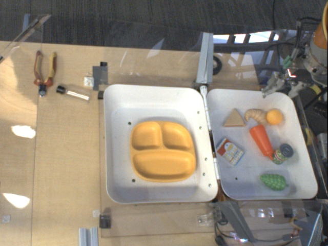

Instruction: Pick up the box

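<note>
Red and white, the small box [229, 151] is lying flat in the right bin [302, 191], near its left wall, a little below a tan wedge [234, 118]. It is being kept apart from its neighbours: an orange carrot-like piece [261, 140] is resting to its right, with a small can [281, 154] beyond that and a green piece [273, 181] lower down. A yellow divided tray [163, 150] is being held by the left bin [115, 188]. The arm is being seen at the upper right corner, well away from the box; its claw [279, 81] is being blurred by clutter, so whether it is spread or closed cannot be told, and nothing is being seen in it. For a sound pick, the claw is best being brought directly over the box, turned to span its narrower sides, and lowered clear of the bin wall.
</note>
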